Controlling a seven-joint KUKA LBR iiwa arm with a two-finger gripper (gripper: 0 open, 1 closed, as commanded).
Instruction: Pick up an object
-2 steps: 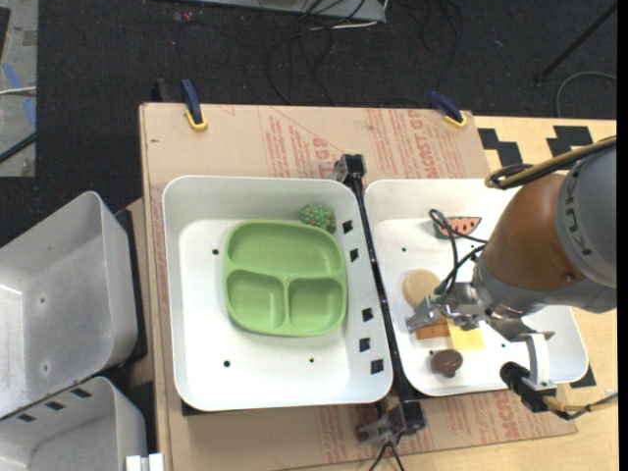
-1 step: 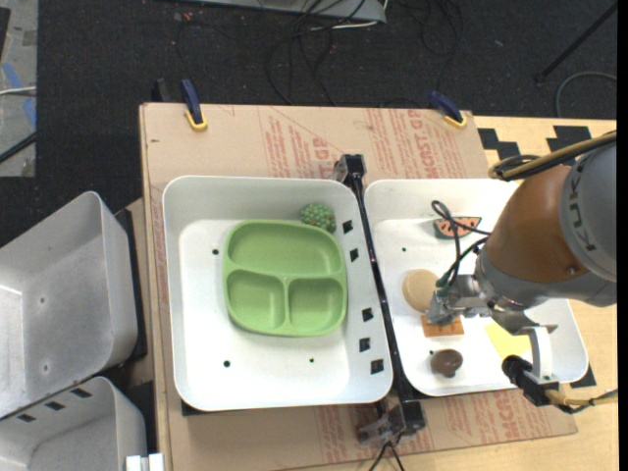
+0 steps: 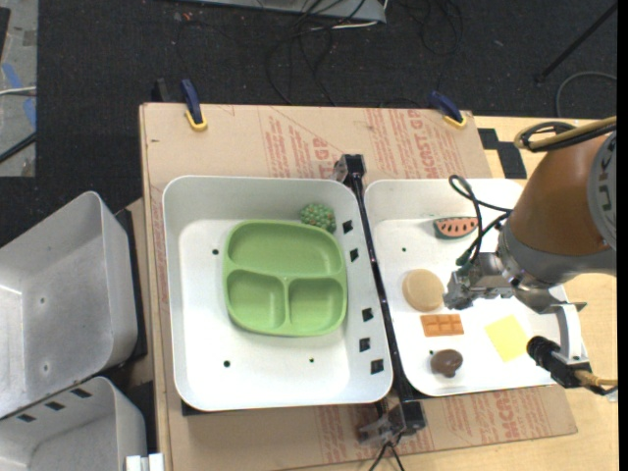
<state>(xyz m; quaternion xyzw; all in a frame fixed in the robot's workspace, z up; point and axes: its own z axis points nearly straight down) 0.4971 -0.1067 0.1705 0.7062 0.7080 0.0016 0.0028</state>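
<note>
So the gripper (image 3: pixel 461 292) is hovering low over the right bin (image 3: pixel 412 196), arm coming in from the 3 o'clock side. Can't tell whether anything is clamped or how the gripper is set, it's just a dark cluster of hardware from this angle, and nothing shows between its tips.

The closest candidate is the round tan cookie-looking thing (image 3: pixel 424 289), sitting just beside the gripper at about 9 o'clock from it. It's round, so there's no long axis to line up with (nice, any wrist angle should work). My guess is that's the target, and the move would be a small shift toward 9 o'clock before dropping.

Other options nearby:
- orange waffle piece (image 3: pixel 442 325) at roughly 7 o'clock from the gripper, near; its long side runs 9-to-3
- brown chocolate-ish lump (image 3: pixel 446 362) further out toward 6 o'clock
- yellow square (image 3: pixel 506 339) at about 4 o'clock, lying flat, probably hard to pinch
- watermelon slice (image 3: pixel 455 228) up at 12 o'clock, near the bin's far wall

The green divided plate (image 3: pixel 286 279) and the little green ball (image 3: pixel 317 215) are over in the left bin (image 3: pixel 186 263), well apart from the gripper.
</note>
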